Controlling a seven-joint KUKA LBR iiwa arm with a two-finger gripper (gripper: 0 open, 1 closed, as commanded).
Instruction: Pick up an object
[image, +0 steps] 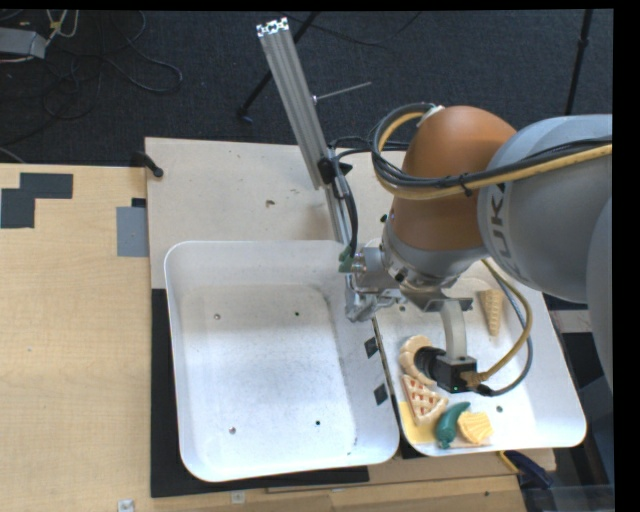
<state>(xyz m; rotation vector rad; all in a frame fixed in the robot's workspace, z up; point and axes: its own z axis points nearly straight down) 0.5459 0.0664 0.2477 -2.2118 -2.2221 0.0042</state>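
Gripper (368, 298) hangs below the grey arm (560, 200) at the rim where the left bin (260, 380) meets the right bin (545, 400), two smooth, white, round-cornered trays; whether it is parted or closed cannot be told. Five toys lie in the right bin: one gridded wedge (422, 395), one ribbed tan cone (492, 312), one pale curved piece (411, 349), one knobbly yellow lump (476, 428) and, touching it, one glossy green piece (447, 423).

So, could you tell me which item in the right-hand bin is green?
The small curved piece near the front edge of the right-hand bin, between the red-latticed wedge and the yellow knobbly piece; the others are cream, yellow or red.
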